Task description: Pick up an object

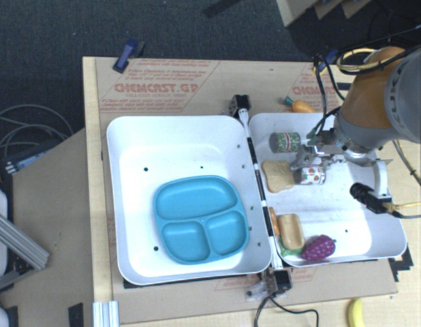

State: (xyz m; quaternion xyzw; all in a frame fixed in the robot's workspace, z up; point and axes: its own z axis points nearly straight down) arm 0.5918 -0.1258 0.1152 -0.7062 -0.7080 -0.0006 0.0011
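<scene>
Small can (313,176), red-and-white label, lies in right bin (387,240), just beside slice of bread (278,176); likely target. Gripper (307,161) sits directly over can, touching or nearly so; open or closed state cannot be told, view too coarse. Arm (374,104) enters from right, bent low, probably for top-down grasp. Green-labelled can (285,142) near far wall. Bread roll (290,230) and purple grapes (319,248) at near edge. Blue divided plate (200,218) in left bin (129,182).
</scene>
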